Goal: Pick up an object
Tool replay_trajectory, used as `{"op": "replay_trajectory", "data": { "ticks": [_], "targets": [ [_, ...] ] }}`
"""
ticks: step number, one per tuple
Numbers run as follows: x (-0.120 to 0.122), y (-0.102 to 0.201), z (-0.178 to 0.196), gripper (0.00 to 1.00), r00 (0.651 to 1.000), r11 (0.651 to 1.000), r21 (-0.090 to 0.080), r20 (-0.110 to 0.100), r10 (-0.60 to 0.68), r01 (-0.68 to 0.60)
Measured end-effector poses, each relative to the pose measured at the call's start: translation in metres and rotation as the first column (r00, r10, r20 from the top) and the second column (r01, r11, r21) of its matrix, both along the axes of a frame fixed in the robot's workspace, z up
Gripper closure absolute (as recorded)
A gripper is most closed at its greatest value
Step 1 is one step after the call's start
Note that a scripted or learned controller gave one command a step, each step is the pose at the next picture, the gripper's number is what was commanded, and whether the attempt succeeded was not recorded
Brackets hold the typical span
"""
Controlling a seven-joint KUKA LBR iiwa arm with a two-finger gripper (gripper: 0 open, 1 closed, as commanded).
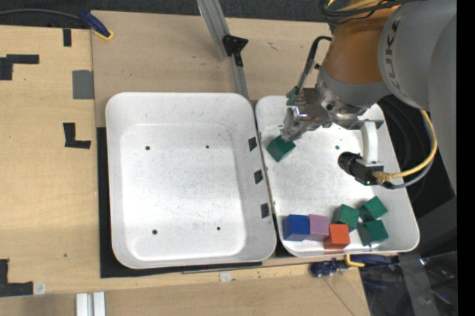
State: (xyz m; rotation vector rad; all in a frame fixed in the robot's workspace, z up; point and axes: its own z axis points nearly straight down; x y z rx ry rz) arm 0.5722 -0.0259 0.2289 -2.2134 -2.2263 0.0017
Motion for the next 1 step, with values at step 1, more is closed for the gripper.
{"op": "replay_trajectory", "data": {
  "ticks": [1],
  "targets": [
    [-0.0024,0.0607,0.0085,1.0,1.0,1.0,0.002,0.002,0.003,-0.003]
  ]
}}
